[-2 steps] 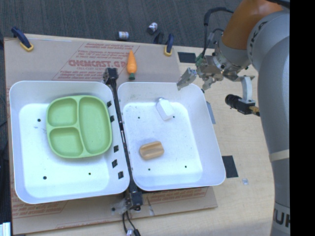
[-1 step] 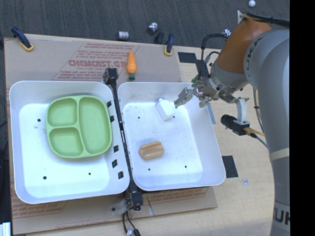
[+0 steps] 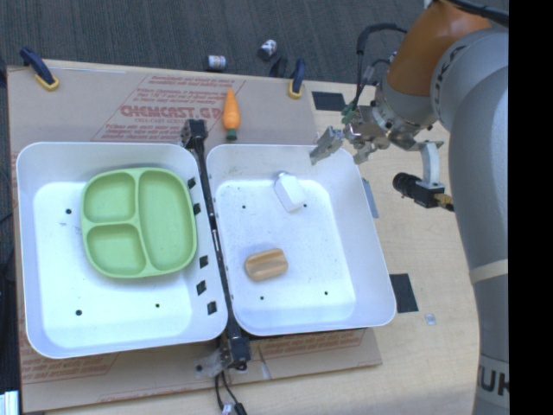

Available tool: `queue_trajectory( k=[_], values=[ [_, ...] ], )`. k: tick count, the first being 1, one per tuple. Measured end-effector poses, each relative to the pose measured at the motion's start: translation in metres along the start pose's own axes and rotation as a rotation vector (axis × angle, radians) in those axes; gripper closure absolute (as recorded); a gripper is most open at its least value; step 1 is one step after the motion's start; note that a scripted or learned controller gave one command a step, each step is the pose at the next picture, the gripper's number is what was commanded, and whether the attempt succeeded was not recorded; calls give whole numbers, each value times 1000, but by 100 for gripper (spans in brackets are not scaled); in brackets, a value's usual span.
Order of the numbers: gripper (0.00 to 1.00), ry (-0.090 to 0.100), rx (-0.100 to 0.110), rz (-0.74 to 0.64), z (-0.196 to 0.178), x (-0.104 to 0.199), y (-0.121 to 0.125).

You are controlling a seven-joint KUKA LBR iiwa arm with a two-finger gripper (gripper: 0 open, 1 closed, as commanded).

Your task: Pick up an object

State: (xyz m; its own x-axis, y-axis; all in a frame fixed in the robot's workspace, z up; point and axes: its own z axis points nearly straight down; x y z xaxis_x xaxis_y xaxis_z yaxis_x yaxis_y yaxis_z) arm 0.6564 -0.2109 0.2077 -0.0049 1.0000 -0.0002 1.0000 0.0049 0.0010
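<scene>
Contents, right bin [image 3: 367, 258]: brown bread-roll-shaped object [image 3: 265, 264] near centre; white block [image 3: 290, 191] toward far edge. Left bin [image 3: 34, 258]: green divided plate [image 3: 139, 222]. End effector [image 3: 333, 143] above right bin's far right corner, finger state indiscernible.

Two white bins [image 3: 52, 318] of smooth, slightly glossy plastic, on a matt brown cardboard sheet [image 3: 147, 102] printed in red. In the left bin, a pale green tray [image 3: 138, 221] of smooth matt plastic; in the right, a tan bread-like block [image 3: 265, 264] with a soft sheen and a white glossy piece [image 3: 289, 192]. Beyond the bins, dark, rough carpet [image 3: 130, 15]; right of them, a smooth grey arm [image 3: 479, 111] with a glossy orange band [image 3: 423, 46].
</scene>
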Motion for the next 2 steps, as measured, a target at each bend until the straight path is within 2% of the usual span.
queue_trajectory(
  k=[1, 2],
  values=[
    [0, 0, 4, -1, 23, 1, -12],
    [0, -1, -1, 0, -41, 0, 1]
  ],
)
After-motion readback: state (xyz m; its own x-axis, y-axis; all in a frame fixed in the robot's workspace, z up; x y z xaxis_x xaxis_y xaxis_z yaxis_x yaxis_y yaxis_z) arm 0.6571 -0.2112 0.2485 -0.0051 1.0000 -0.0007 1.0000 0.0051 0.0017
